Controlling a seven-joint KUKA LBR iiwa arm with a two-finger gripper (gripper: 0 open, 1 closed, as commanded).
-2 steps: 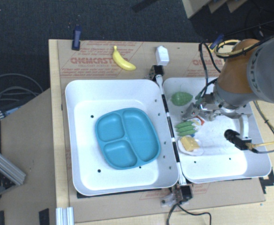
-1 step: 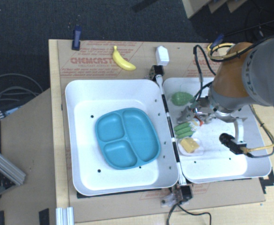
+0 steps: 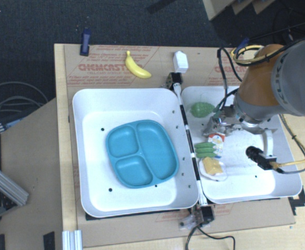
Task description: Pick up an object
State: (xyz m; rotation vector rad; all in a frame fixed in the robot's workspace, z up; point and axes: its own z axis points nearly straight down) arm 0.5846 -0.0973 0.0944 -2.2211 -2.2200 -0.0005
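The right bin [image 3: 256, 189] holds a round green object [image 3: 201, 109] at its back left. Further forward on the left lie a white packet with red print [image 3: 217, 140], a green pea pod [image 3: 205, 149] and a yellow piece [image 3: 212, 165] on a clear wrapper. My gripper [image 3: 218, 124] hangs low over the bin, between the round green object and the white packet, just above the packet. Nothing is visibly held in it. The grey and orange arm hides the bin's back right part.
The left bin [image 3: 89, 139] holds a blue divided plate [image 3: 141, 153]. Behind the bins on the cardboard lie a yellow banana [image 3: 136, 66], a small white block [image 3: 181, 60] and a blue item [image 3: 85, 41]. Clips join the bins along the middle wall.
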